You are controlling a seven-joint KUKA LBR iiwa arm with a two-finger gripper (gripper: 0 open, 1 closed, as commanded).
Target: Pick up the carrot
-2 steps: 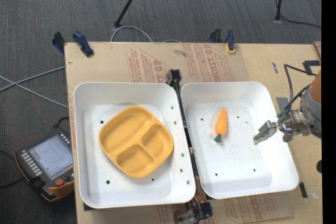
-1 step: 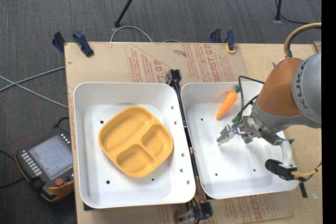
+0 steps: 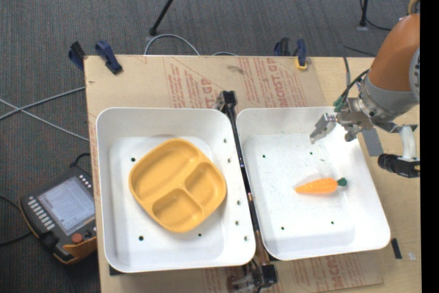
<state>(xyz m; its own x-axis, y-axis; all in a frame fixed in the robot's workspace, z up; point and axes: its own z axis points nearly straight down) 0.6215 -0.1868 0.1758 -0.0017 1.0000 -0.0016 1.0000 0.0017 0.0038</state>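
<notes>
Camera view looked down on me at a slant — my gripper (image 3: 334, 127) hung over the upper right part of the right bin (image 3: 274, 230), its two fingers spread apart with nothing between them. One fingertip (image 3: 319, 130) pointed down toward the bin floor; the other sat close to the wrist, under the grey housing and the orange band.

My target, the carrot (image 3: 317, 186), lay flat on the white floor of that same bin, toward its right side, its orange body running roughly left to right and its green top (image 3: 341, 182) pointing right. It lay nearer the camera than my fingers, well apart from them and from the bin walls.

I judged this to be the approach step: no contact yet, no grasp begun. What came next, as I saw it, would call for moving toward the near side until I stood above the carrot's thick middle, turning the wrist so the fingers straddled it across its narrow width, then descending almost to the floor before closing.

Across the divider, the left bin (image 3: 113, 230) held a yellow sectioned plate (image 3: 178, 183) — no concern of mine.
</notes>
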